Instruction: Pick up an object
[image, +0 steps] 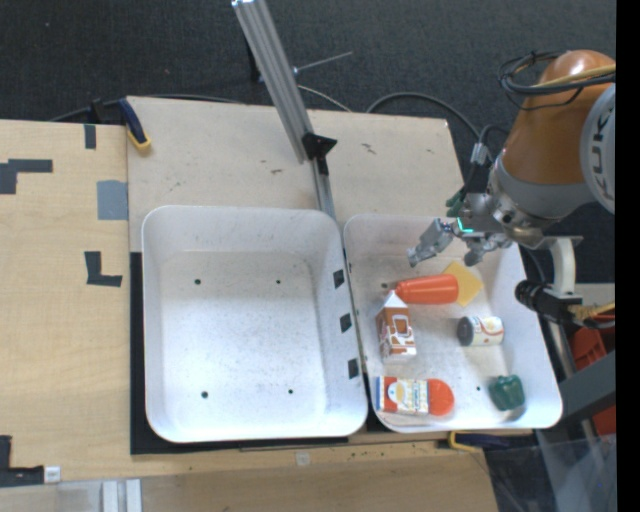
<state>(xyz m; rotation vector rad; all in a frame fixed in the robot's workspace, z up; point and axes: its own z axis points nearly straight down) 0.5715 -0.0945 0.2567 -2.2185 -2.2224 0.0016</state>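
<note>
Over the right bin (545, 395), near its upper edge, the gripper (450, 245) is hovering with its two fingers spread apart and nothing between them. The arm (560, 130) is reaching in from the right, orange band showing above the grey wrist.

All the candidate objects are sitting in the right bin:
- orange carrot-shaped toy (428, 291) is lying on its side just below the gripper, not touching it
- yellow wedge-shaped piece (468, 277) is resting against the carrot's right end
- small red-and-white carton (396, 334) is lying just under the carrot, slightly tilted
- small white can with a dark end (480, 330) is lying on its side to the right of the carton
- flat red-and-orange packet (416, 397) is lying near the bin's front edge
- green object (507, 391) is sitting in the front right corner, too small to identify

The left bin (160, 300) is showing only its speckled white floor. Both bins are sitting side by side on the counter (210, 150), with a grey metal rail (285, 85) crossing it at a slant above them.
</note>
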